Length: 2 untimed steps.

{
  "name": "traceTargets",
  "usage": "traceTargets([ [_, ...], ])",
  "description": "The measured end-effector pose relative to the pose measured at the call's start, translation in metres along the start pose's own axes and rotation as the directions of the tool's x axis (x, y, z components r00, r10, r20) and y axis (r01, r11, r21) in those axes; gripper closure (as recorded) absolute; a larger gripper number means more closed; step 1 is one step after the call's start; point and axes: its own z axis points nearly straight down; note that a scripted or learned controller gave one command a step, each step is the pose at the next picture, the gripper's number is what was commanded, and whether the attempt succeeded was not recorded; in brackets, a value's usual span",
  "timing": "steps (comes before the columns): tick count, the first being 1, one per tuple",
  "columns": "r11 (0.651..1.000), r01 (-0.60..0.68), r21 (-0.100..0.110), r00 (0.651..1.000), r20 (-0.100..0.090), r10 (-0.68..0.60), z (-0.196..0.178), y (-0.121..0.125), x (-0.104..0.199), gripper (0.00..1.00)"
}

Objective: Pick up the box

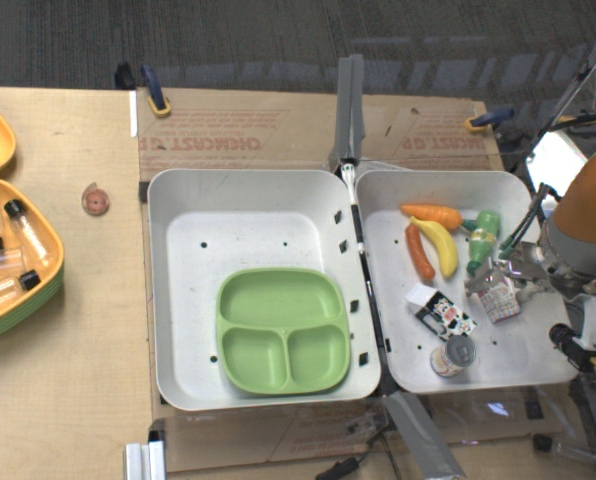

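Green plate [283,328] sits nearest me, in the left bin [168,268].
I see the box [444,314], black and white, lying in the right bin [538,363] between a can [454,355] and a banana [440,245]; the gripper [490,268] hangs beside a bottle [483,236], and I cannot tell how its fingers stand.

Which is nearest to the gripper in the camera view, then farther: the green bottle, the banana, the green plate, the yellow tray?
From the gripper:
1. Green bottle, right bin, just above it.
2. Banana, right bin, farther left.
3. Green plate, left bin.
4. Yellow tray, bench's far left.
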Motion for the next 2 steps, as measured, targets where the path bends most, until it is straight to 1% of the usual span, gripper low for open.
traceTargets([
  [1,1.0,-0.007,0.001,1.0,0.008,0.007,-0.008,-0.001,-0.006,1.0],
  [2,0.999,-0.047,0.0,0.999,0.011,0.047,-0.102,0.04,0.063,1.0],
])
